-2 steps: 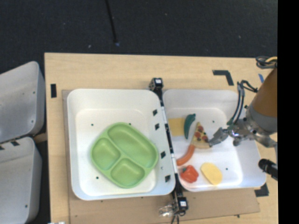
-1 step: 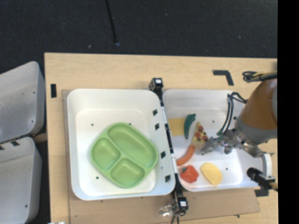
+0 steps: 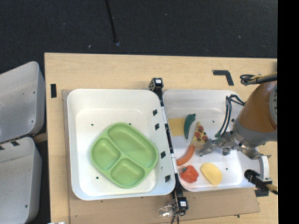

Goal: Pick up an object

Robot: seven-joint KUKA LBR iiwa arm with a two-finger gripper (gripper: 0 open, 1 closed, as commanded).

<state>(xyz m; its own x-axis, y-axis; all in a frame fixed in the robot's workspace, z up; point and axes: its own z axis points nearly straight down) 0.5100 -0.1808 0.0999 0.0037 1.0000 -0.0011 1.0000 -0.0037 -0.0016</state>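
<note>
Two bins, one arm lowered.
Gripper is seen beside the pizza slice; its state cannot be told.

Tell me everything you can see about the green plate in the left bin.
The green plate is light green, looks like plastic, and has rounded corners. Raised ridges split it into three compartments: one large, two smaller. It lies flat, turned at an angle, on the floor of the left bin, towards the near right. Nothing lies in it or touches it.

green divided plate, yellow lemon, red tomato, white bins
</note>
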